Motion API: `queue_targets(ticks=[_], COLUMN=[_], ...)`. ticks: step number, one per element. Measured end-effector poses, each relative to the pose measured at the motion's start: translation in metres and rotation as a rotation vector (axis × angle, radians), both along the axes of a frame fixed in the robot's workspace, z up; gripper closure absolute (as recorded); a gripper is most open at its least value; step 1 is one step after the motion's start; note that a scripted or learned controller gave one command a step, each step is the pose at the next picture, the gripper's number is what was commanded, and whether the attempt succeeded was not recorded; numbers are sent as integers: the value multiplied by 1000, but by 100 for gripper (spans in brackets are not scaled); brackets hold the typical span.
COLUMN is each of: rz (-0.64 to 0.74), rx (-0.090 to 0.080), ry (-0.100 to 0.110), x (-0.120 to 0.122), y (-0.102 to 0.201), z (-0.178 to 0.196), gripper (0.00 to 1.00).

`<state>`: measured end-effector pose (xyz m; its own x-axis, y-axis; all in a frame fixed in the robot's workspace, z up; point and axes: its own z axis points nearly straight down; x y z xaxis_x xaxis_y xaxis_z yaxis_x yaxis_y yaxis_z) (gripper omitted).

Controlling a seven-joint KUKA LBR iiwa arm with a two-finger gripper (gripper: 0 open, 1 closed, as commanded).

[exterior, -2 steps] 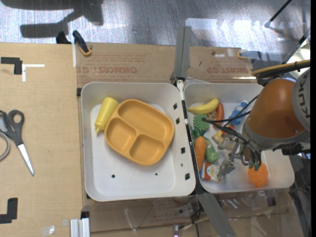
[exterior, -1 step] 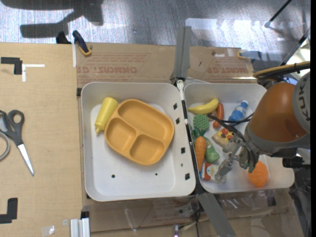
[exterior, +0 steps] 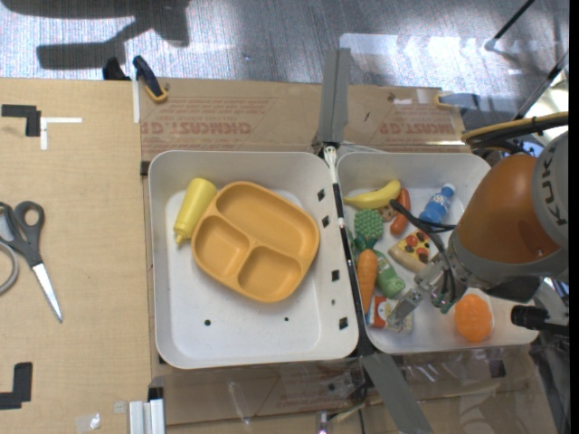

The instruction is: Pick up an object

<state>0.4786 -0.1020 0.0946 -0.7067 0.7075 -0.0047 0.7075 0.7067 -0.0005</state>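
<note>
Around the jaws [exterior: 432, 289], state unclear: pizza slice [exterior: 414, 248], carrot [exterior: 366, 272], orange [exterior: 472, 318], banana [exterior: 374, 196], blue bottle [exterior: 439, 203].

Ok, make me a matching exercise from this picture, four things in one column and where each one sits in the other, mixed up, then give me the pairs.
Things:
1. yellow bottle
2. banana
3. orange ball
4. scissors

Places:
A. on the bench, left of both bins
B. left bin, against the divided tray's left edge
C. right bin, far side, near the bins' shared wall
D. right bin, near corner, beside the gripper

Pairs: 1-B, 2-C, 3-D, 4-A
</note>
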Motion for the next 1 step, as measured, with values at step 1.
queue_targets(ticks=[1], rz=[-117], rx=[1], ry=[-1], x=[13], y=[2], z=[0], gripper=[0])
